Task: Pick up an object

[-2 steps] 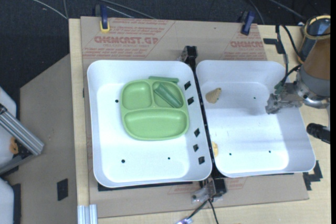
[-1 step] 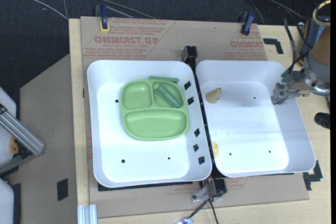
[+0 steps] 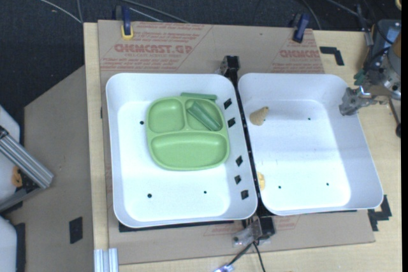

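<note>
In the camera view we see the tool [image 3: 354, 100] at the right of the frame, over the upper right rim of the right bin [image 3: 357, 137]; whether it is released or clenched we cannot tell, and nothing is visibly held. The nearest candidate is a small tan object [image 3: 258, 115] lying in the right bin's upper left part, near the divider between the bins. It lies well apart from the tool, to its left and only slightly lower in the frame, so we judge the coming move to be mainly a leftward reach across the bin. The green divided plate [image 3: 185, 150] with a green piece [image 3: 205, 114] on it sits farther left, in the left bin [image 3: 127, 156].
</note>
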Motion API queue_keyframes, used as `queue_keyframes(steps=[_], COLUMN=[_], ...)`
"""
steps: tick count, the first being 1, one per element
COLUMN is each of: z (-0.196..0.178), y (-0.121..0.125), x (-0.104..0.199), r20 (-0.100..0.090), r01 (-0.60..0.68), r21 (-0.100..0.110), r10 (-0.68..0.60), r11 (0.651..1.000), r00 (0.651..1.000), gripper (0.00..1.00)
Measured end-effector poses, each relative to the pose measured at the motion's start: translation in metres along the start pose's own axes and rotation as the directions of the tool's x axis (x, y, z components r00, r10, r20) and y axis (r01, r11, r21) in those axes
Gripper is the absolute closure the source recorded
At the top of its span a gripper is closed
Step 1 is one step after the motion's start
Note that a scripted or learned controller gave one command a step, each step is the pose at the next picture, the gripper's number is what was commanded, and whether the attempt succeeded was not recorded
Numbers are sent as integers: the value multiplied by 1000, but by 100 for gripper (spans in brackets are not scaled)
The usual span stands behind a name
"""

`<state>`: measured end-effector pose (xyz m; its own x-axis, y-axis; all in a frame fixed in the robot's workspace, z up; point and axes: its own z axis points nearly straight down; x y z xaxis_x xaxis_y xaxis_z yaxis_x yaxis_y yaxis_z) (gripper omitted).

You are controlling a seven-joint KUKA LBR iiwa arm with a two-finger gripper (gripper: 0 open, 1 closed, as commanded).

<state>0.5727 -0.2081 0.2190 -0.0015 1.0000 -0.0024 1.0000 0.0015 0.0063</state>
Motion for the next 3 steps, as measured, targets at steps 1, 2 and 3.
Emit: queue_keyframes(steps=[1, 2, 3], z=[-55, -54, -36], y=[2, -15, -22], x=[0, 47, 103], r20=[0, -5, -6], r01=[0, 3, 5], r21=[-1, 8, 10], r10=[0, -3, -4], r11=[1000, 1000, 1000], r00=[1000, 1000, 1000], gripper=[100, 100, 100])
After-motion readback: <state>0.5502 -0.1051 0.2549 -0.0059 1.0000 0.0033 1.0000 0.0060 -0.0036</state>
